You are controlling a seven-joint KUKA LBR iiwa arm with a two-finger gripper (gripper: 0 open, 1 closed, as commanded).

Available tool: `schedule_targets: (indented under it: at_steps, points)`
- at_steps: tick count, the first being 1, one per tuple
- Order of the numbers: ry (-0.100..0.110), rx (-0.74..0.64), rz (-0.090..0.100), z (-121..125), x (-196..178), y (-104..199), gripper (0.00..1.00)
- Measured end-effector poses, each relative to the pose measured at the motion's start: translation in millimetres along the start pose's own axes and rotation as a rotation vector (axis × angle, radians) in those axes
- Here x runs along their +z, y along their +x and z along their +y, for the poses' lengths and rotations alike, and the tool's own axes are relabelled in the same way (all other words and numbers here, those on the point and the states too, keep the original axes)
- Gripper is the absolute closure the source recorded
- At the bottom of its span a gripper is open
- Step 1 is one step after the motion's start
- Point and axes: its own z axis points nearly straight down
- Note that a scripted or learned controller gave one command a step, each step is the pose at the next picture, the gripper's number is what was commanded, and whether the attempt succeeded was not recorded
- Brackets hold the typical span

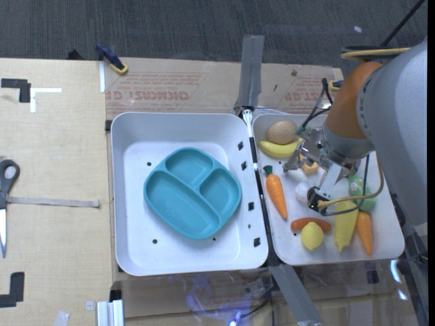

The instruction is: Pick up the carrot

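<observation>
Two white bins side by side on the tabletop. Left bin (pixel 129 250), well away from the jaws, holding a blue divided plate (pixel 193 193). Right bin (pixel 285 250) crowded: carrot (pixel 276 193) just left of the jaws (pixel 314 182), banana (pixel 280 149) and brown egg-like piece (pixel 281 130) beyond, lemon (pixel 312 236), corn (pixel 345 225), second carrot (pixel 365 231) nearer the camera. Jaws' opening: cannot tell; nothing seen gripped.

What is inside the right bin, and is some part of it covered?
The right bin holds two carrots, a banana, a potato, a lemon, corn and a small red piece. The arm covers its far right part, so anything under it stays unknown.
</observation>
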Motion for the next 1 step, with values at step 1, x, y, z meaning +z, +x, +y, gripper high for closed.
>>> schedule_targets:
  at_steps: [1]
  points:
    - [0.000, 0.224, 0.002, -11.7, 0.1, -11.1, 0.00]
